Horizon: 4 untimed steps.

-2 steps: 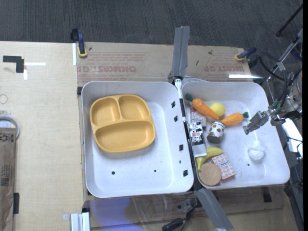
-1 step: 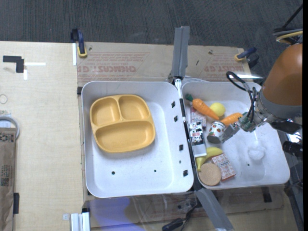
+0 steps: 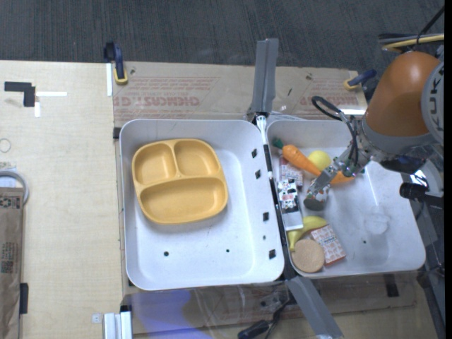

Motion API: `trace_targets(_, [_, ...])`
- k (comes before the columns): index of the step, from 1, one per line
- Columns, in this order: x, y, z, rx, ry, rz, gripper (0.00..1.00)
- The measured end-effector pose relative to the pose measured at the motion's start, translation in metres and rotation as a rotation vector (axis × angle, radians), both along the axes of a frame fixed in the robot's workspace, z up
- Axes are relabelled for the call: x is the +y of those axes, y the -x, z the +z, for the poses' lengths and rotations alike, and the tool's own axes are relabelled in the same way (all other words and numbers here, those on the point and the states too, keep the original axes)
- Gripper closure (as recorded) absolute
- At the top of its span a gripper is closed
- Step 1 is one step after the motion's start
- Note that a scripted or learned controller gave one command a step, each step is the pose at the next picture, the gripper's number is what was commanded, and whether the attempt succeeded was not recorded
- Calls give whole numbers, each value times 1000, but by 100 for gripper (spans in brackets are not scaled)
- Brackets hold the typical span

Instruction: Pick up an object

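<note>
At the near edge of the right bin (image 3: 395,263) lie a round tan disc (image 3: 308,256) and, touching it, a small red-and-white packet (image 3: 329,245), with a yellow piece (image 3: 311,225) just behind them. Farther back, against the divider between the bins, sit a printed carton (image 3: 288,189), an orange carrot (image 3: 305,161) and a yellow ball (image 3: 320,160). The left bin (image 3: 212,260) carries a yellow divided plate (image 3: 181,180) toward its far left corner. The arm (image 3: 402,97) reaches in from the right, and its pincer (image 3: 319,191) hangs low over the middle of the right bin, its tip at a small dark object (image 3: 315,203) beside the carton. Whether its fingers stand apart or together cannot be told, and nothing shows between them. The step in hand looks like the descent onto a chosen item; the next move likely calls for closing firmly and lifting straight, clear of the crowded neighbours.
</note>
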State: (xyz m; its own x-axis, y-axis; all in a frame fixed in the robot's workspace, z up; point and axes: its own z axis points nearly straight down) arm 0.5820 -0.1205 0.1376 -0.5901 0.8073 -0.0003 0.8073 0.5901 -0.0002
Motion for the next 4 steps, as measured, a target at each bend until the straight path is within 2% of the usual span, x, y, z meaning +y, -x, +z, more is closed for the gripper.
trace_targets(1, [-9, -28, -46, -1, 0, 13, 0])
trace_targets(2, [5, -20, -35, 0, 0, -224, 0])
trace_targets(3, [4, -77, -40, -7, 2, -130, 0])
trace_targets(4, [4, -76, -31, -5, 3, -128, 100])
